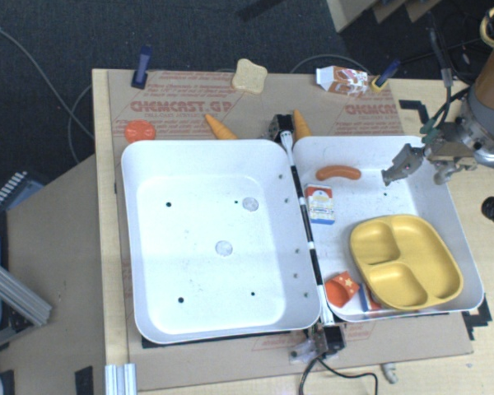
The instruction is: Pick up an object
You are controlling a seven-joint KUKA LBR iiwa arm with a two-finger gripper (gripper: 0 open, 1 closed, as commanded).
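Worktop (58, 245) carries two white bins. Tool (417, 164) hangs spread, gripping nothing, above the right bin (445, 212); sausage (338, 172) lies just beside. Recommend centring over it before lowering.

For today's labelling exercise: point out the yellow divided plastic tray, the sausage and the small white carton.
Yellow divided plastic tray (405, 262), camera view, central divider.
Orange-red sausage (338, 172), camera view, its middle.
Small white carton (320, 205), camera view, front face.

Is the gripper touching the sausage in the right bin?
Apart. The camera view shows bare white bin floor between the gripper and the sausage.
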